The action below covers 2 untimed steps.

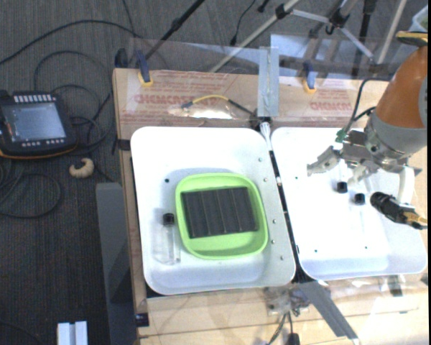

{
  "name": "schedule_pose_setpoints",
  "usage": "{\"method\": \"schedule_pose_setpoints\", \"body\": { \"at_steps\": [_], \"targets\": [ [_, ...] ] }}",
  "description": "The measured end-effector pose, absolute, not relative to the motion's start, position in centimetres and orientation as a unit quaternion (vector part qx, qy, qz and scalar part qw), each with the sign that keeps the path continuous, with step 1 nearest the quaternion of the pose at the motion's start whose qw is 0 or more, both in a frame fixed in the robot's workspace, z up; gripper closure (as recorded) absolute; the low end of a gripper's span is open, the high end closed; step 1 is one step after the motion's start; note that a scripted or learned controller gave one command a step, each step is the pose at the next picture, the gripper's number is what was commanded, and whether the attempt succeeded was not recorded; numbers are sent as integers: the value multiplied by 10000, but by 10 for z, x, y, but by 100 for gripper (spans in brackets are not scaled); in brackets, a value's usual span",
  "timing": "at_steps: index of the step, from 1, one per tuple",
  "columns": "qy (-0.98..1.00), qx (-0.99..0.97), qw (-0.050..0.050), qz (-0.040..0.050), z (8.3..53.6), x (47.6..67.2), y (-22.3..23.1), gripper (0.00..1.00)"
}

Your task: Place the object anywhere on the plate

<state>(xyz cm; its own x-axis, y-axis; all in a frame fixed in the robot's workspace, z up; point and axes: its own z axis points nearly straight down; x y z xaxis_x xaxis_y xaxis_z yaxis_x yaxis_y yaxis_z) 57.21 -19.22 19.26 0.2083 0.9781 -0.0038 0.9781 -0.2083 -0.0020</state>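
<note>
Vial, clear with a black cap, lies in the left bin, along the plate's left side, just beside its rim or touching it; its cap points to the far end. It is not on the plate.

The plate is green, squarish with rounded corners, and has a dark ridged panel in its middle. It sits a little near of the bin's centre, and nothing rests on it.

The right bin lies against the left one, with a dark seam between them. The gripper hangs over its far half, well apart from the vial and plate. Its two black fingertips stand apart with only white bin floor between them, so the claw is spread and grips nothing. The arm, orange above the wrist, comes in from the far right.

A black piece with a yellow tip shows just right of the gripper; whether it lies in the bin or hangs from the wrist, I cannot tell.

On the floor to the left is a pendant with a screen.
</note>
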Motion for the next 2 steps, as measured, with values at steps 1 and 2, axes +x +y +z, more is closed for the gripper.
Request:
{"method": "schedule_pose_setpoints", "body": {
  "at_steps": [1, 2],
  "targets": [
    [6292, 7773, 4, -21, 193, 572, -192, 0],
    [6308, 7760, 14, -13, 321, 616, -213, 0]
  ]
}}
